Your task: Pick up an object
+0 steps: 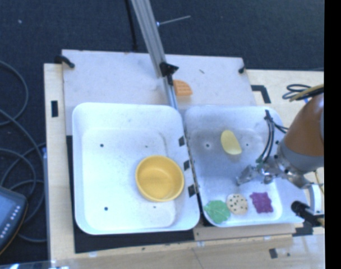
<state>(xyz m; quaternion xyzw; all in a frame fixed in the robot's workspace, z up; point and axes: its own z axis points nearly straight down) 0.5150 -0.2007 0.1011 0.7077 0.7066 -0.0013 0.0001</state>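
Observation:
In the right bin (207, 122) lie a yellow oval piece (231, 143), a green leafy piece (217, 210), a round cookie with dark dots (236, 204) and a purple piece (262, 202). The gripper (246, 176) hangs low over the bin floor, left of the grey arm with its orange band (306, 133). It sits just above the cookie and purple piece and below the yellow piece. I see nothing between its fingers. A yellow bowl (159, 177) rests in the left bin (103, 128).
An orange object (182, 88) lies on the board behind the bins, beside a slanted metal rail (151, 32). Cables run along the arm's left side. A tablet (5, 217) lies on the floor at the lower left.

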